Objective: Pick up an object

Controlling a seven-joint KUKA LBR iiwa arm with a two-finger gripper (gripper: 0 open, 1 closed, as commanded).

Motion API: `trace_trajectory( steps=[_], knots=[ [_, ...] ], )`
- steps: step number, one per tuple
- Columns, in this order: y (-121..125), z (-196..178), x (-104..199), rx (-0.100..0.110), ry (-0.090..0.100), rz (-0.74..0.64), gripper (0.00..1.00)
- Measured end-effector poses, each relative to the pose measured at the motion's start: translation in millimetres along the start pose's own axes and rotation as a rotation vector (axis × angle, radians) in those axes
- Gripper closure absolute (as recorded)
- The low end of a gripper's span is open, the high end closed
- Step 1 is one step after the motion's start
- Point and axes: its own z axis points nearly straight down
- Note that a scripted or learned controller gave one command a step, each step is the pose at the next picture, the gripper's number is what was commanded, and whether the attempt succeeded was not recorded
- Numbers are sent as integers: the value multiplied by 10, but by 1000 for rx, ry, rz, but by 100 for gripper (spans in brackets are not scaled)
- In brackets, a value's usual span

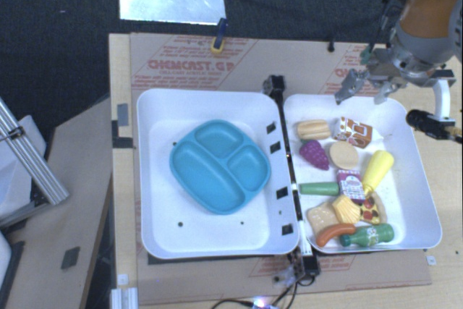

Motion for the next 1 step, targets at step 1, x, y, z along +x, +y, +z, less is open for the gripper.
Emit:
trace_trajectory(
  steps=[1],
  knots=[
    [19, -76, 2, -12, -1, -2, 0]
  ],
)
